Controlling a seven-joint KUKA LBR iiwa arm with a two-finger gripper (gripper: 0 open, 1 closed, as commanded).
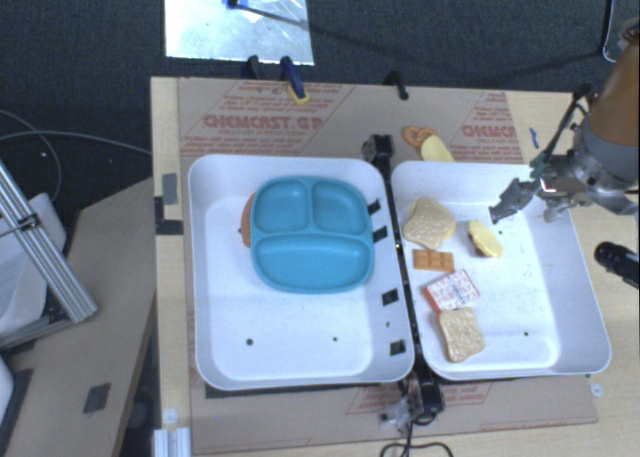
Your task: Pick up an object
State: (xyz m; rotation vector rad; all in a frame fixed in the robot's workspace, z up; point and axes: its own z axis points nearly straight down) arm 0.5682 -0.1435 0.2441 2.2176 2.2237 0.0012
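End effector (pixel 515 200), fingers spread, hovers beside rounded yellow piece (pixel 485 240) in glossy white bin (pixel 580 290).

Both white bins, the left bin (pixel 215 275) and the right bin (pixel 560 285), look like smooth, slightly glossy plastic. The blue divided plate (pixel 310 235) is matt plastic. Beneath them lies a brown cardboard sheet (pixel 330 115), dull and printed. A shiny crinkled foil-like panel (pixel 200 5) rests on dark, rough carpet (pixel 80 55). The gripper (pixel 522 200) appears grey metal.
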